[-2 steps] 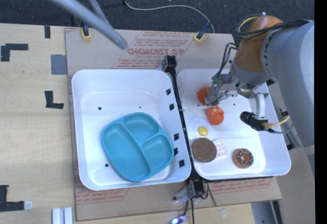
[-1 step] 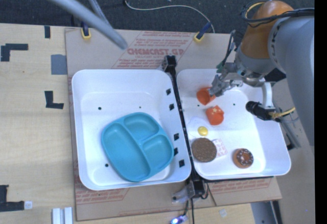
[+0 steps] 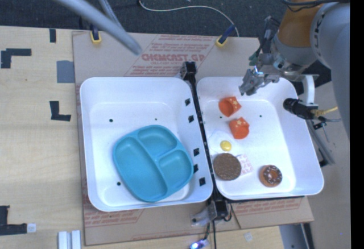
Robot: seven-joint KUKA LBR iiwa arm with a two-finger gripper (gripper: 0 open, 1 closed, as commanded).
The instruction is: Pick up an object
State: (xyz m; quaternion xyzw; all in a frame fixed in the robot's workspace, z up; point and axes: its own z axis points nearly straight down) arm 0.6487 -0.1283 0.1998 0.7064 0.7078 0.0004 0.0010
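Observation:
My gripper (image 3: 248, 86) hangs over the back of the right bin (image 3: 296, 128), just right of and above a red-orange piece (image 3: 228, 106). Nothing shows between its fingers. A second red piece (image 3: 239, 128) lies a little nearer the front. Below it sit a small yellow item (image 3: 226, 145), a round brown cookie (image 3: 227, 166) on a pale pink-dotted item (image 3: 245, 163), and a chocolate doughnut (image 3: 271, 175) at the front right.
The left bin (image 3: 94, 100) holds a blue divided plate (image 3: 152, 161). A black divider (image 3: 195, 123) separates the two bins. The arm's grey body and orange band (image 3: 304, 15) fill the upper right. A thin cable (image 3: 187, 9) lies behind the bins.

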